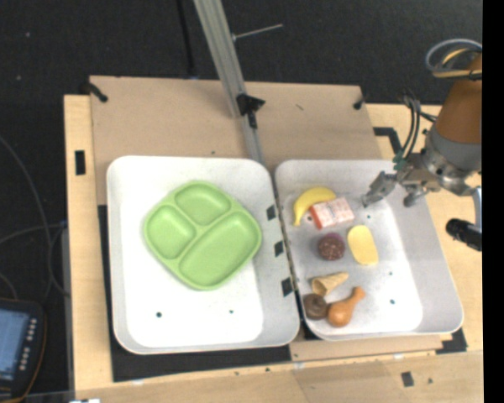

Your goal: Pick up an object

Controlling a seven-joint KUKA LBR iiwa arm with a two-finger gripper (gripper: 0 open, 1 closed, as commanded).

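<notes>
The right bin [420, 296] holds several toy foods. A yellow banana [311, 200] lies next to a red and white carton [332, 214]. Below them are a dark brown ball [331, 246] and a yellow oval piece [362, 245]. Near the front lie a tan cone [329, 283], a brown ring [316, 306] and an orange drumstick [346, 307]. My gripper [392, 193] hangs over the bin's far right part, above and to the right of the carton. It is open with nothing between its fingers.
In the left bin [134, 309] a green divided plate [203, 234] lies flat. A slanted metal pole [227, 65] rises behind the bins. The grey arm with its orange band [460, 116] comes in from the right.
</notes>
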